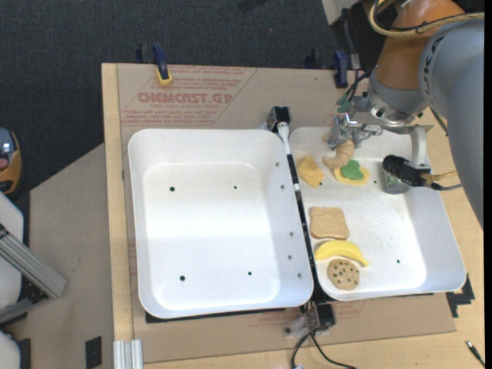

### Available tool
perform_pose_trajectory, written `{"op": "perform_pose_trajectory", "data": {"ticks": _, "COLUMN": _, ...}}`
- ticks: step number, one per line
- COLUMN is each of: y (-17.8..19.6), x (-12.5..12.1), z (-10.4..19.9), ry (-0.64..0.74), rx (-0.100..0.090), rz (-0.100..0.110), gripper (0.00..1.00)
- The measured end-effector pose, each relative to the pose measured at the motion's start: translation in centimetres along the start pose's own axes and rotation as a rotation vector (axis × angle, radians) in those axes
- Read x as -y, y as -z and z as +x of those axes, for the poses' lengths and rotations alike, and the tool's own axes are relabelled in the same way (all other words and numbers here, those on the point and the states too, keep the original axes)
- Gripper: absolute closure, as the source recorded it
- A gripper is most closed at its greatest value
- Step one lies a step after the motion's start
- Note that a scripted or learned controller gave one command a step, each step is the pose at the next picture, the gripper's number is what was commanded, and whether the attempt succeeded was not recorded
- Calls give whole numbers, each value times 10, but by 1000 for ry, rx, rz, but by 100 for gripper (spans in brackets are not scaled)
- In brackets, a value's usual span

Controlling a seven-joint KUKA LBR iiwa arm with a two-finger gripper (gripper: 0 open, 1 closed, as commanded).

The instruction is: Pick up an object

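Gripper [344,140] hangs low over the far end of the right bin [430,229], carried by the grey arm [461,60] that comes in from my screen's right with its orange band [411,37] above the wrist. From this slant I cannot tell whether it is wide, narrow or closed on anything. Right under its tip I see a tan curled piece [338,158]. Its upper end reaches up to the gripper and looks to be touching it, while its lower end is down at the bin floor; whether it is actually gripped I cannot make out. Just beside that piece, toward the near side and slightly right, lies a green leaf shape on a yellow disc [353,173], touching or nearly touching it. A yellow wedge [310,171] sits to its left, close to the wall the two bins share. Further toward me, well apart from the gripper, three things line up along that same wall: a slice of toast [329,222], a banana [340,252] just beneath it, and a chocolate-chip cookie [343,274] tucked against the banana near the bin's front corner. The left bin [146,206] lies alongside, and both rest on a brown board with red lettering [184,91], held at its far edge by blue clamps [161,57].
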State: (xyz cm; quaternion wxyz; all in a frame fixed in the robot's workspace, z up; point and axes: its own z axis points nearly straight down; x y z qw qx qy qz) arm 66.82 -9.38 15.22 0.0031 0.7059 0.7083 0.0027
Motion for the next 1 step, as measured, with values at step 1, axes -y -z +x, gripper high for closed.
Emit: {"op": "perform_pose_trajectory", "data": {"ticks": 1, "y": 83, "x": -1, "z": 65, "ry": 4, "rx": -2, "rz": -2, "gripper": 100}}
